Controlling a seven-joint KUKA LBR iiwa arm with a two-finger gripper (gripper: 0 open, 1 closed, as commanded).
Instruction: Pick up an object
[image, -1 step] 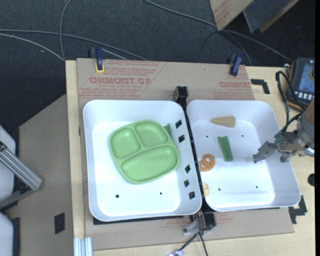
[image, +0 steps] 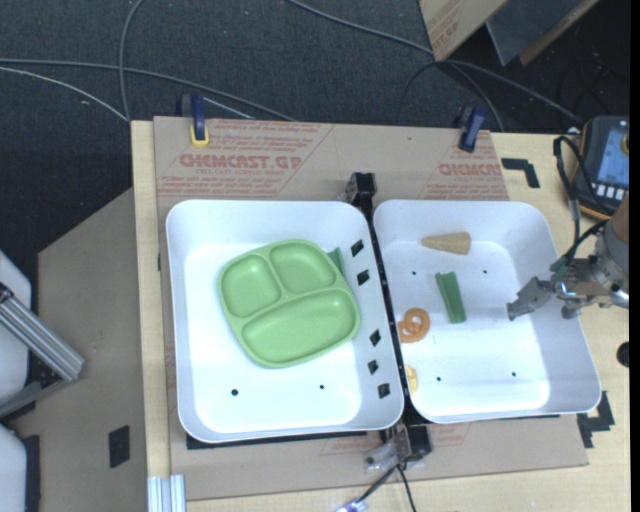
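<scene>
**Pincer hovers at the right bin's edge, nothing in its grip**

Dark carpet runs along the top of the scene, cables trailing over it, and below it sits the cardboard-topped bench (image: 300, 160) with two clamps, a blue and yellow one (image: 199, 118) and a blue one (image: 471, 127), on its far edge. Farthest from the pincer is the left bin (image: 200, 380), and inside it lies a green divided plate (image: 289, 302), three compartments, flat on the white floor, tilted a little against the bin's sides. A black hinge strip (image: 372, 300) marks the seam where the two bins meet.

Crossing into the right bin (image: 560, 380), closer to the pincer: an orange ring (image: 414, 324) lies near the seam, with a small yellow piece (image: 411, 377) just below it by the bin's wall. Next, a green stick (image: 450, 297) lies flat, roughly midway between the ring and the pincer. Above it, toward the far wall, lies a tan cone (image: 446, 242), tip pointing away from the pincer.

And now the pincer (image: 522, 304) itself, reaching in at the right bin's right side. Its dark fingers point left toward the stick but stand well apart from it. Whether those fingers are spread or closed I cannot tell; nothing shows between them. Behind it, the grey wrist (image: 590, 282) sits over the bin's rim.
</scene>
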